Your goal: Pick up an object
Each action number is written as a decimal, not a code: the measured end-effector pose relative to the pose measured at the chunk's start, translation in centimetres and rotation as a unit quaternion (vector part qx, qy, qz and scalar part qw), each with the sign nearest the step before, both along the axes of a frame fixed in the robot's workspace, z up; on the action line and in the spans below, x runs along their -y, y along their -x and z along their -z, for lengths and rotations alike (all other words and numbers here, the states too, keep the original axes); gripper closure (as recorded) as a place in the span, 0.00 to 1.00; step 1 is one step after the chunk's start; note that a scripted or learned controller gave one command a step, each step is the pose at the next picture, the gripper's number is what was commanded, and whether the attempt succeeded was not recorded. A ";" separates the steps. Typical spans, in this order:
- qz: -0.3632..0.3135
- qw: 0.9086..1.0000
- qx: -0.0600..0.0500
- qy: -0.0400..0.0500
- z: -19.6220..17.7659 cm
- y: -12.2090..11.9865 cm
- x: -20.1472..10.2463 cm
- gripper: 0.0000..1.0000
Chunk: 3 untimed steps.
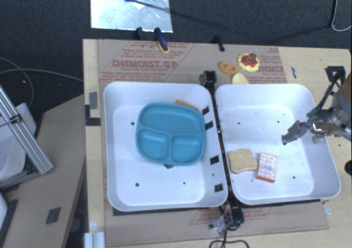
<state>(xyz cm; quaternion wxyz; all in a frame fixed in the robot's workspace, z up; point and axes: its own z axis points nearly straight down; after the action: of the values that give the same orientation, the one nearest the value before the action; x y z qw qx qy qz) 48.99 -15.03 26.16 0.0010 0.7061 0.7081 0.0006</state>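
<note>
Toast slice (242, 160) tan, square, flat beside red-white carton (267, 167); pincer (291, 134) state unclear.

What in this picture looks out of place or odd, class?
Three small toy foods lie on the cardboard beyond the right bin, outside both bins. An orange-brown piece pokes out from under the far edge of the blue divided plate.

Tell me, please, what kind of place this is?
Probably a robotics lab test bench, not a kitchen. Two white bins sit on cardboard holding toy-like items: a blue divided plate, a slice of bread and a small box. A gripper reaches in, and cables cross the dark floor.
</note>
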 end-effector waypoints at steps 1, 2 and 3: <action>-0.006 1.000 -0.004 -0.003 8.2 -1.8 -11.3 0.00; -0.006 1.000 0.003 -0.002 7.3 -9.4 -19.9 0.00; -0.001 1.000 0.001 -0.001 6.3 -9.1 -19.2 1.00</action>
<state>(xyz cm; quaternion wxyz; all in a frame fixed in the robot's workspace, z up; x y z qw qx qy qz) 58.14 4.20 19.84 0.0014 0.7054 0.7088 0.0021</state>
